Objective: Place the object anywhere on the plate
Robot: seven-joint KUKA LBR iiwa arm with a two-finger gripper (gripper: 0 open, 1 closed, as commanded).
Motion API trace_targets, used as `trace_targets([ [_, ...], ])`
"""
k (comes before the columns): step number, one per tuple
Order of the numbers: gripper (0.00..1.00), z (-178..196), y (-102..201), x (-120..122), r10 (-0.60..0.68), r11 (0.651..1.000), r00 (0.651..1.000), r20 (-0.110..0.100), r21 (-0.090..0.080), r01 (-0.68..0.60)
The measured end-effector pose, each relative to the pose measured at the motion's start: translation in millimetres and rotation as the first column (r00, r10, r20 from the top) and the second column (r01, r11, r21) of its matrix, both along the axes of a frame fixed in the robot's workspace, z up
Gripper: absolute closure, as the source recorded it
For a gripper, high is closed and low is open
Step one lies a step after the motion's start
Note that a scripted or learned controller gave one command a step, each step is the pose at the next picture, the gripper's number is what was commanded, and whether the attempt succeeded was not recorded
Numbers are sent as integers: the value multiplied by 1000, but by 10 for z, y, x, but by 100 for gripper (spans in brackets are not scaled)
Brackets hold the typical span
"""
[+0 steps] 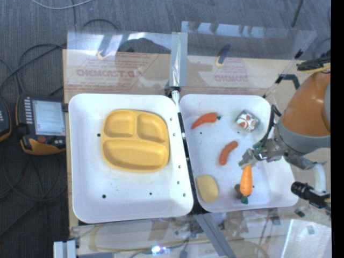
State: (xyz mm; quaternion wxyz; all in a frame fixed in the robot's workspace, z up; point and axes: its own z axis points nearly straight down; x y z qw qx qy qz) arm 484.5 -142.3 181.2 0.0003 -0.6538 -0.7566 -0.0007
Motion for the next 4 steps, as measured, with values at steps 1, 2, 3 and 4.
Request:
trace_targets([
  [1,100,19,783,577,-118,993,993,-2,-2,118],
  [2,100,19,1372,869,-201,980,980,-2,-4,201],
  [3,100,21,2149,1106,-255,967,967,-1,-5,255],
  [4,0,24,2141,1107,-256,967,967,0,-7,256],
])
